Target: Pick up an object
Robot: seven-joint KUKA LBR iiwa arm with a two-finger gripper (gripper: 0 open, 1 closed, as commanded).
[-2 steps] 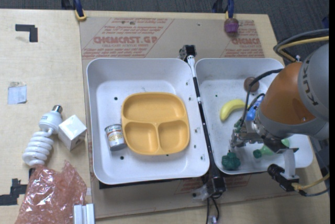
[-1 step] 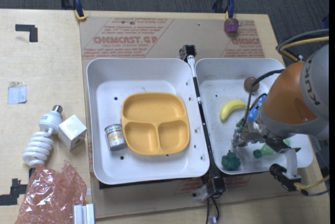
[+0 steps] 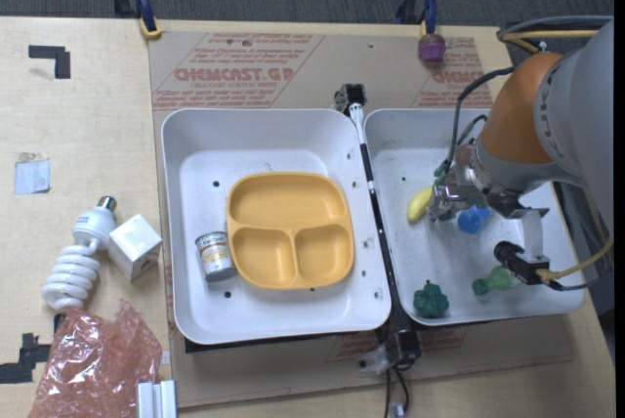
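While I cannot tell the tool's (image 3: 451, 199) state, crowding by the yellow piece (image 3: 420, 204) and blue ball (image 3: 472, 220) could deflect its grasp.

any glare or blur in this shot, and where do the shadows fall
Camera view: even, soft light, no harsh glare on the left bin; yellow tray sharp, with a faint shadow along its lower edge; the arm looks slightly soft, and small toys near the gripper are hard to resolve.

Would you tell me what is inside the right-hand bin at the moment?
Right bin: yellow object, blue object, dark green object, light green object. The arm covers the bin's far right.
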